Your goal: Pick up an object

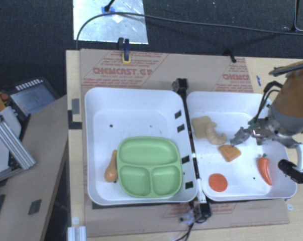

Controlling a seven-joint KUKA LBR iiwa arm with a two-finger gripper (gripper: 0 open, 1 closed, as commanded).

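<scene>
Board [122, 70] lettering ("CHEMCAST", mirrored)

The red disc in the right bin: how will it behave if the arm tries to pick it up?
The red disc looks flat and low, so it probably gives little edge to pinch. It likely slides on the smooth right bin floor rather than rolls. It seems small and light.

A metal sheet [111, 13] lies on dark floor far up-left of the gripper [238, 137]. A cardboard board [141, 67] lines the bench. A grey device [31, 97] sits far left.
</scene>
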